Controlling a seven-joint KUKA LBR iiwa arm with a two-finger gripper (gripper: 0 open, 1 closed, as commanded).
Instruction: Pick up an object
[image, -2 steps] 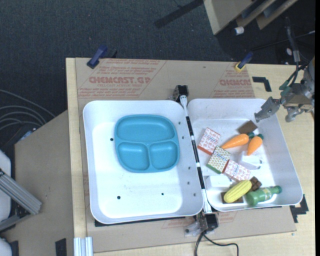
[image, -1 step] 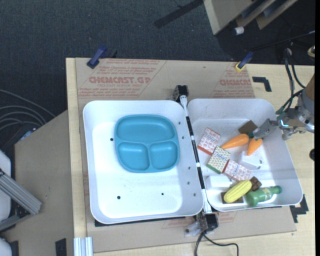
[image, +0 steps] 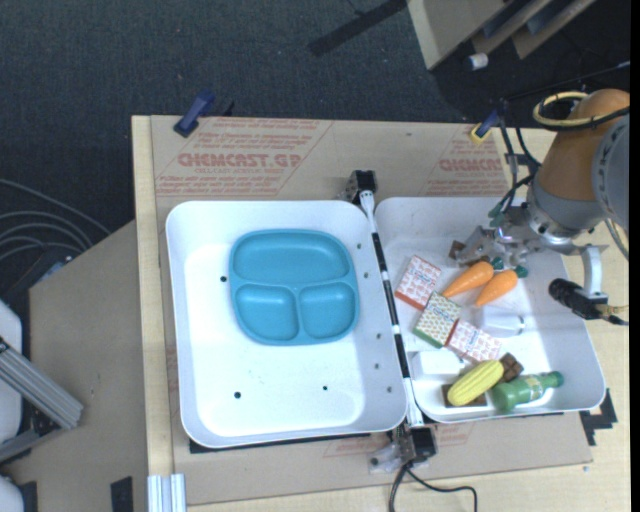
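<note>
My gripper (image: 492, 252) is low over the far part of the right bin (image: 575, 352), below the grey wrist and orange band. It sits just above the leafy ends of two orange carrots (image: 467, 279) (image: 497, 287), which lie side by side on the bin floor. I cannot make out whether it touches them. Nearer the front lie a red-and-white box (image: 418, 281), a green-patterned box (image: 437, 320), another patterned box (image: 476, 344), a yellow corn cob (image: 474, 382) and a green bottle (image: 522, 391).
The left bin (image: 200, 330) holds a blue divided plate (image: 293, 285). A black clamp bar (image: 385, 300) runs between the two bins. A small brown item (image: 511, 365) lies beside the corn. Cables (image: 585, 295) hang by the right bin's far wall.
</note>
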